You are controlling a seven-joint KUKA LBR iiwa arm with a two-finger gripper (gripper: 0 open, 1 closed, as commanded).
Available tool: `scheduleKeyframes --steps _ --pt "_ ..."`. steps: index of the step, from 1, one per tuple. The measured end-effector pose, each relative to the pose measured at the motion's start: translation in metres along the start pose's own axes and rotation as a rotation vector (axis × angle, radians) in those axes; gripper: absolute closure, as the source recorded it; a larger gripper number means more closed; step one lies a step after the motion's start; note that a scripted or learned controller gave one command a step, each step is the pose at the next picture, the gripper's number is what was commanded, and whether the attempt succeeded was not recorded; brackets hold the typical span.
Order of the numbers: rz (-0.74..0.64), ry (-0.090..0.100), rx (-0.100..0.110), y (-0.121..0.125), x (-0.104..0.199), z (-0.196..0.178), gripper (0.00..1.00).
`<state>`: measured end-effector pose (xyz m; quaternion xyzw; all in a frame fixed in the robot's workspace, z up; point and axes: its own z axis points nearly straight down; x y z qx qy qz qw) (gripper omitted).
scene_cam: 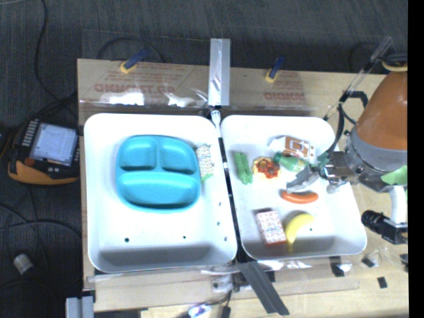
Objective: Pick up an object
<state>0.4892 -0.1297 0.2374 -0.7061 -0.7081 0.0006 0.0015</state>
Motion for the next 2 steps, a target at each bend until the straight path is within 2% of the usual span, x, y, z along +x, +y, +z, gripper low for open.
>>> scheduleKeyframes --steps 1,2 --pt "0.056 0.001 0.002 0.069 -0.001 0.036 0.0" --pt "0.138 -0.005 -0.019 0.128 -0.017 0.113 0.0"
